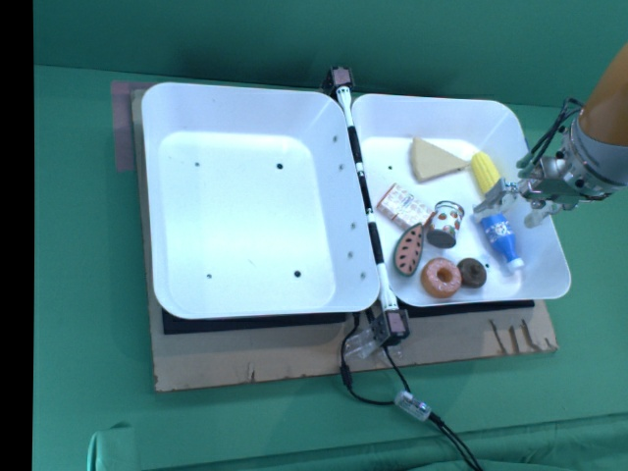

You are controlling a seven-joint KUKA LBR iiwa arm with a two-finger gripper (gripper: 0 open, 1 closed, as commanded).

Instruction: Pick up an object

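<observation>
While the left bin (245,204) lies bare apart from a few dark dots on its floor, the right bin (535,283) carries every toy on the counter (78,263). Nearest the camera, at that bin's front edge, an orange-glazed doughnut (441,278) sits just beside a smaller chocolate doughnut (472,272). To their left a watermelon slice (408,249) lies tilted, close to the divider rail (365,194). Behind the doughnuts a small jar (445,224) lies touching or nearly touching the watermelon slice's upper end, and a striped snack packet (403,205) lies just behind and left of it. A blue bottle (500,240) lies flat on the right, its long axis running diagonally, white cap toward the front right, base toward the back left. Farther back sit a yellow corn cob (485,171), also lying diagonally, and a tan cheese wedge (435,158) pointing right toward it.

The gripper (512,200) hangs over the right bin's right side, its fingers spread apart with nothing between them. One fingertip (491,200) hovers just above the bottle's base end, between bottle and corn cob; the other reaches near the bin's right rim.
</observation>
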